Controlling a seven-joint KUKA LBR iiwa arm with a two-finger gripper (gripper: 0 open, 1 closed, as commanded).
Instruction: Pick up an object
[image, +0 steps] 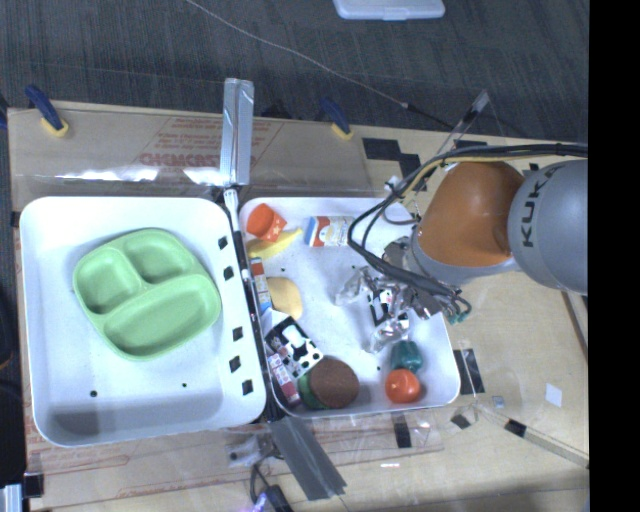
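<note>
Two shallow white plastic bins (60, 300) share the bench; the grey arm's gripper (392, 312), aperture indiscernible, hovers at twelve o'clock of a small teal object (406, 354).

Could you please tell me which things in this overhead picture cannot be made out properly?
- End effector, camera view: the orange wrist band and cables cover it; whether anything is gripped cannot be told.
- Teal object: too small and blurred to identify.
- Items along the right bin's left wall, under the brown ball: overlapping, unclear.
- Arm: cut off at the right.
</note>
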